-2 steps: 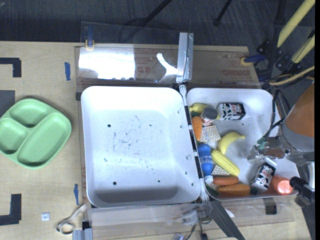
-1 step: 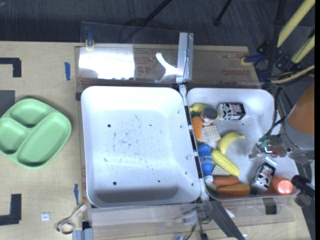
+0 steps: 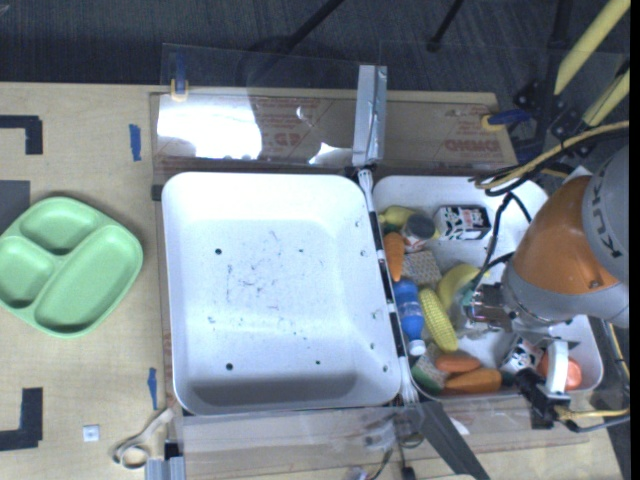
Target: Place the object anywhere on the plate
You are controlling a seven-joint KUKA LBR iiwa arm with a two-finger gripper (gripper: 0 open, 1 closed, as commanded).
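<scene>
A green plate (image 3: pixel 68 265) with three compartments lies on the bench at the far left. The right bin (image 3: pixel 592 360) holds a pile of toy food: a corn cob (image 3: pixel 438 317), a blue bottle (image 3: pixel 407 308), an orange carrot (image 3: pixel 394 255), a yellow banana-like piece (image 3: pixel 457 281), a small black and white carton (image 3: pixel 461 221) and orange pieces (image 3: pixel 472 379) at the front. My gripper (image 3: pixel 487 311) reaches down into the right bin, just right of the corn cob and the yellow piece. The wrist hides what is under it.
The left bin (image 3: pixel 270 288) is a shallow white tray between the plate and the right bin. A clear plastic panel (image 3: pixel 260 108) stands behind it. The arm's orange band (image 3: pixel 568 248) and cables hang over the right bin's right side.
</scene>
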